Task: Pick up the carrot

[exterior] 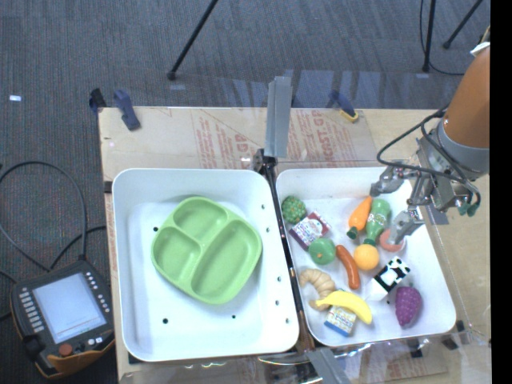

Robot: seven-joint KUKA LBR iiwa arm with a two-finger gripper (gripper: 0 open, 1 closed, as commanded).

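Left bin is being occupied by a green divided plate, well apart from the work area. Right bin is being crowded with toy food. The carrot is being seen in its upper middle, lying at a slant, thick end up-right. It is being flanked closely: a green bottle is touching its right side, an orange is sitting just below, and a red sausage is lying near its tip. A purple packet and a green apple are being seen to its left, broccoli further up-left. Banana, ginger root, purple grapes and a black-and-white block are lying lower down.

The gripper is being held over the bin's right part, fingers spread wide, nothing being pinched; one finger is hanging just above-right of the carrot, the other near the bottle.
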